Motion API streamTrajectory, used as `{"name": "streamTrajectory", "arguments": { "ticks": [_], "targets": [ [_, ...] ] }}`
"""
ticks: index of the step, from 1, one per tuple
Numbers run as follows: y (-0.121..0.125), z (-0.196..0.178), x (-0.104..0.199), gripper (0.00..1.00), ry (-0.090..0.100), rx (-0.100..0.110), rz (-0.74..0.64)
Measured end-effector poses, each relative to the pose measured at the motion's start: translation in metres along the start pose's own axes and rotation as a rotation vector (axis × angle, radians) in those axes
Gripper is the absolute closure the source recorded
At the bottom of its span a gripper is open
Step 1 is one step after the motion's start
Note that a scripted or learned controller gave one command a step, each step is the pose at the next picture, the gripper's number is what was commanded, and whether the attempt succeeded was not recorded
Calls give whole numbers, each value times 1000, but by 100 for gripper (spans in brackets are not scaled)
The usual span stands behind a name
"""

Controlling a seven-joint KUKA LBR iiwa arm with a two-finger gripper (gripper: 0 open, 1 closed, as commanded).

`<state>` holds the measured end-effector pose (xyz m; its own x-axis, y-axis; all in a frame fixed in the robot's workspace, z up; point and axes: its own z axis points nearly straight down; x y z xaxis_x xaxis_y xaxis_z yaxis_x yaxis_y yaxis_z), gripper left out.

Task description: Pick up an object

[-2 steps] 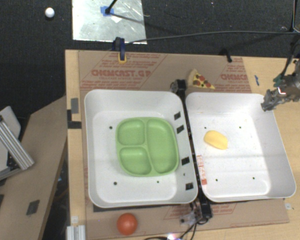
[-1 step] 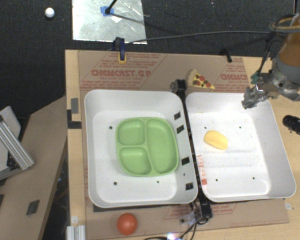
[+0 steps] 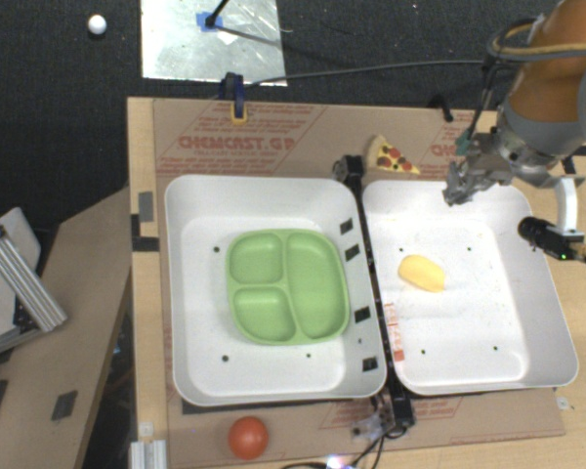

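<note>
A yellow oval object lies in the right white bin, left of the bin's middle. My gripper hangs over the far edge of that bin, well beyond the yellow object and a little to its right. Nothing shows between its fingertips. A green three-part tray lies in the left white bin.
A pizza-slice toy lies on the bench just beyond the bins. A red ball rests on the bench in front of the left bin. Black clips run along the seam between the bins. A metal sheet lies at the back.
</note>
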<state>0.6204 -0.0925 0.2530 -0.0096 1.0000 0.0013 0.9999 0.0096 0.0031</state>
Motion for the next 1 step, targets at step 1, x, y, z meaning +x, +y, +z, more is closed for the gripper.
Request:
{"name": "streamTrajectory", "arguments": {
  "ticks": [1],
  "targets": [
    [3,11,46,100,0,1,1]
  ]
}}
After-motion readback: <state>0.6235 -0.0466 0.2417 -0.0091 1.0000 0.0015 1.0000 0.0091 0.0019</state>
